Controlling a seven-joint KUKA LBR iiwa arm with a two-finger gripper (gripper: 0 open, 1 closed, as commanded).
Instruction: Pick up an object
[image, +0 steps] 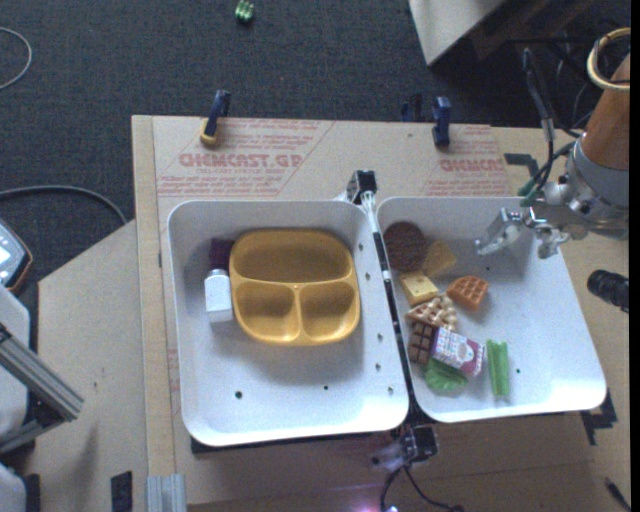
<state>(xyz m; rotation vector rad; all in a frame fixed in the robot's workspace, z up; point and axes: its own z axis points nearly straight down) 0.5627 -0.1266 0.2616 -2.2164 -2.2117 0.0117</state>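
My gripper (520, 238) hangs over the upper right part of the right bin (560, 330). Its two fingers are spread open and nothing sits between them. To its left in that bin lie a round brown cookie (405, 243), a yellow wedge (440, 259), a yellow cube (419, 288) and an orange waffle (467, 291). Nearer the front are a brown-and-tan waffle piece (430, 325), a pink carton (457, 351), a green stick (497, 367) and a green leafy piece (438, 379). The gripper touches none of them.
The left bin (190, 380) holds a yellow divided plate (295, 285), a white bottle (218, 296) and a dark purple item (221, 249). A ridge (385, 290) separates the bins. Clamps (213, 118) (440, 120) sit at the bench's far edge.
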